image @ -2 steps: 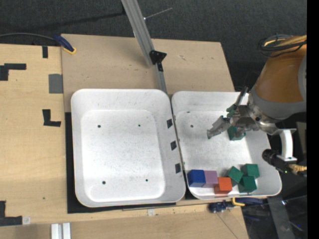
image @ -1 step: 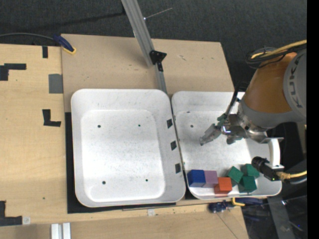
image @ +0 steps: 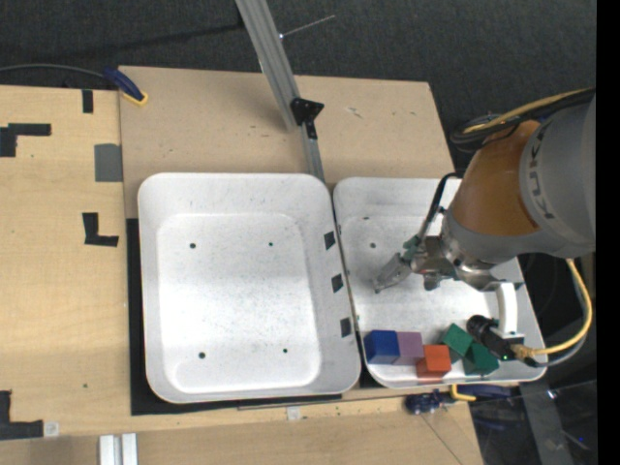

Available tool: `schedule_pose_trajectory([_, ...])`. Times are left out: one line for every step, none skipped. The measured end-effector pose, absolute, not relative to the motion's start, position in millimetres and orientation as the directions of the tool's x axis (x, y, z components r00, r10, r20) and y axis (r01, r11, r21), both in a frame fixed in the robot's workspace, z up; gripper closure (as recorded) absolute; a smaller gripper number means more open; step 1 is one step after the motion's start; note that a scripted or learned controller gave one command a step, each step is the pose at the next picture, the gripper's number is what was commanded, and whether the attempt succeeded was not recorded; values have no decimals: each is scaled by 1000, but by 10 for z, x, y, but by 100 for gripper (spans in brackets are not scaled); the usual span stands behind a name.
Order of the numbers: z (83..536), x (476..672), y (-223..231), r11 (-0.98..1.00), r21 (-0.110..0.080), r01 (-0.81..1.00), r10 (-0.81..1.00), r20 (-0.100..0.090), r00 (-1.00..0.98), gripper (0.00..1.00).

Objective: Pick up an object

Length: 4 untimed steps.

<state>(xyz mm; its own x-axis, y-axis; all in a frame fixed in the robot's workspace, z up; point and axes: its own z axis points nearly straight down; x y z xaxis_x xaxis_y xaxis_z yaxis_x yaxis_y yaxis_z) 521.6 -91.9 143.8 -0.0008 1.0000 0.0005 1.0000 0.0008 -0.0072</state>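
From my feed, the gripper (image: 392,277) sits low inside the right bin (image: 387,201), its grey fingers (image: 386,281) pointing toward the bin's left wall. I cannot tell whether those fingers are apart or together; they read as one dark wedge against the white floor, and I see nothing between them. Just behind them, the wrist block carries into the orange band (image: 494,187) and the grey arm (image: 567,177), which comes in from the right and covers the bin's right side.

The blocks are all clustered along the near edge of the right bin, apart from the fingertips. A blue cube (image: 383,346) lies furthest left, with a purple block (image: 411,344) touching it. An orange cube (image: 436,359) sits just beside the purple one, nearer the rim. Two green blocks (image: 467,347) lie to the right of it, partly under a black part of the tool.

The left bin (image: 237,284) lies alongside, its rim meeting the right bin's. A metal bar (image: 276,56) slants down over the bench (image: 58,250) from the top.
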Motion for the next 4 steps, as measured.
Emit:
schedule_pose_trajectory([1565, 5224, -911, 3, -4, 1000, 1000, 2, -3, 100])
schedule_pose_trajectory([2186, 5216, -948, 1, 5, 1000, 1000, -1, -1, 100])
schedule_pose_trajectory([2622, 5263, -984, 1, 3, 1000, 1000, -1, -1, 100])
schedule_pose_trajectory([3009, 5270, -982, 2, 3, 1000, 1000, 0, -2, 100])
